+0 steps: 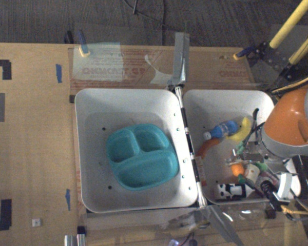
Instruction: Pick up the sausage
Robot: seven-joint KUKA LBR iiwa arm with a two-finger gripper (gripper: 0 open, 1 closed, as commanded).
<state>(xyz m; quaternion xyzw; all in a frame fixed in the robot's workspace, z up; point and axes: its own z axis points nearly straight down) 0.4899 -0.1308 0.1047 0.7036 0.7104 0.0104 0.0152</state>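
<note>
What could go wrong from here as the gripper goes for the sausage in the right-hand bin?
1. The reddish-brown sausage lies close beside the blue plastic bottle and yellow banana-shaped toy, so a descent could well catch a neighbour instead.
2. The two-finger gripper sits over the small orange item, apart from the sausage; closing here would probably miss.
3. The sausage lies near the white bin's left wall, leaving little finger room on that side.

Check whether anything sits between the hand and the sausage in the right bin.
Nothing visible blocks it. The sausage lies by the right bin's left wall, below the blue bottle. The hand hangs to its right over the clutter, with bare bin floor between them. The yellow banana lies above that gap.
</note>
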